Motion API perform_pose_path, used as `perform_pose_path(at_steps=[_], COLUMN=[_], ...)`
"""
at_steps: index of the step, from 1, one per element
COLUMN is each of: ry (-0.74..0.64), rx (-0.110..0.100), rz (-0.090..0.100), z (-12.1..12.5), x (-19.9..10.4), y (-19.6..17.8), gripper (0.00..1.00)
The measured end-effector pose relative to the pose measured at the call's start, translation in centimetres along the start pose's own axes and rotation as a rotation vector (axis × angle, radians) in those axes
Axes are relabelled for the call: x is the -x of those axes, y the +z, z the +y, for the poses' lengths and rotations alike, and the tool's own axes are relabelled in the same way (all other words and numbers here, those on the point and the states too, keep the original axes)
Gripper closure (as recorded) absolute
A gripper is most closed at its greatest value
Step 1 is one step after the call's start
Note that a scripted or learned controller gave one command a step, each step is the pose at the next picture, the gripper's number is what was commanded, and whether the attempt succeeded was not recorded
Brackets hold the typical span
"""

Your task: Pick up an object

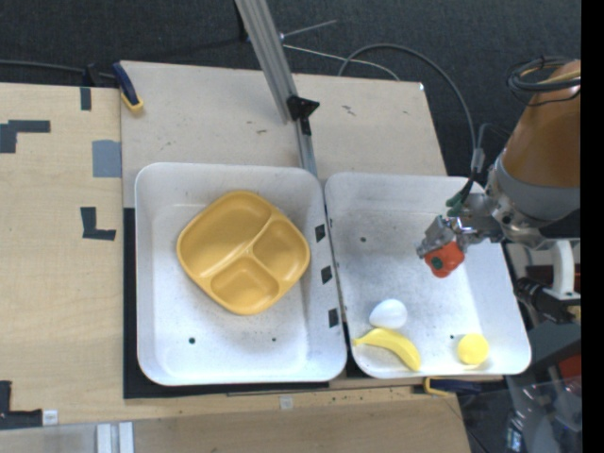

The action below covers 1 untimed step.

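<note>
A small red object (445,259) sits against the tip of the pincer (442,245), over the right bin (377,206); whether the pincer grips it I cannot tell. It looks smooth and rounded. Nearer the camera from it lie a white egg-like lump (387,312), a curved yellow banana (392,346) and a yellow ball (473,349). Far to its left, a glossy yellow divided plate (243,251) fills the left bin (151,281).
</note>
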<state>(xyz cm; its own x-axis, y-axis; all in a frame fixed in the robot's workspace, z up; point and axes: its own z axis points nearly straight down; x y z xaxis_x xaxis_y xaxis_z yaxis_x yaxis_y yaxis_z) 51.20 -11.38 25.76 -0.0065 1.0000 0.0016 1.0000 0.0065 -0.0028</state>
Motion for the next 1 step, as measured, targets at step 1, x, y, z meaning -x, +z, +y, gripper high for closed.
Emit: perform_pose_path(at_steps=[1], ry=[-0.001], rx=[0.0], rz=[0.0], z=[0.53], x=[-6.37], y=[0.69], gripper=[1.0])
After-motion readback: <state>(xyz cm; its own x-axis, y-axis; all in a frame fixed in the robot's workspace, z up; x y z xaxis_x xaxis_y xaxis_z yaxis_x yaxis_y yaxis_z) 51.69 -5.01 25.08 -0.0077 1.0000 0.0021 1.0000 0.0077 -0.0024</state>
